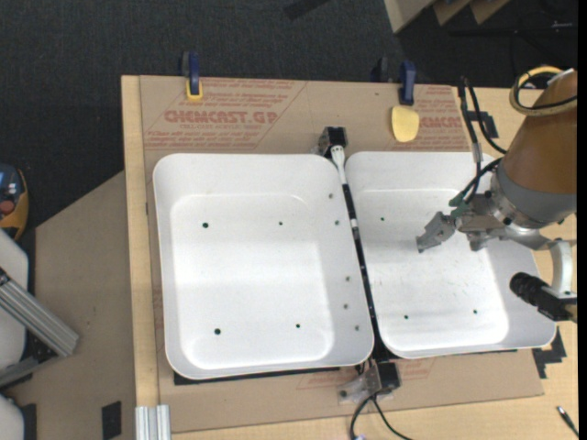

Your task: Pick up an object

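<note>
One yellow lump (404,123) lies on the table (238,108) just past the right bin (440,337) at its far rim, the claw (433,237) hangs over that bin, apart or together I can't tell, so reach farther before dropping.

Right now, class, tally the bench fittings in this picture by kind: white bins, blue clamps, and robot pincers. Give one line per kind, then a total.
White bins: 2, the left bin and the right bin
Blue clamps: 2, the left clamp and the right clamp
Robot pincers: 1, the pincer
Total: 5
</note>
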